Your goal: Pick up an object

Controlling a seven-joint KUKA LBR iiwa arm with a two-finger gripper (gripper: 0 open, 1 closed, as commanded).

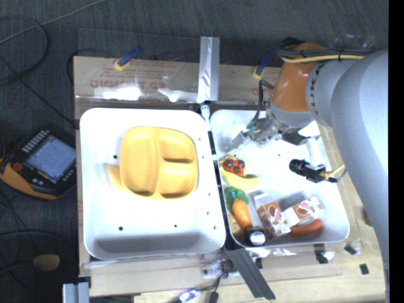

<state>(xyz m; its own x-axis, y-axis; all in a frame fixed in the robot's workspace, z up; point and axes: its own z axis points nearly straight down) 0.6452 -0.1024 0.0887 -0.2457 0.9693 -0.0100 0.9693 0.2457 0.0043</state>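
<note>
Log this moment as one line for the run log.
arm: over right bin | gripper: low near bin's back-left corner, nothing seen held | left bin: yellow divided tray | toy carrot: untouched

Arm enters from right, gripper [248,133] low over upper-left part of right bin [334,223]. Below it: yellow banana [243,181], carrot [241,213], small cartons [273,214] (clustered at bin's lower left). Left bin [95,169] holds a yellow divided tray [158,161].
</note>
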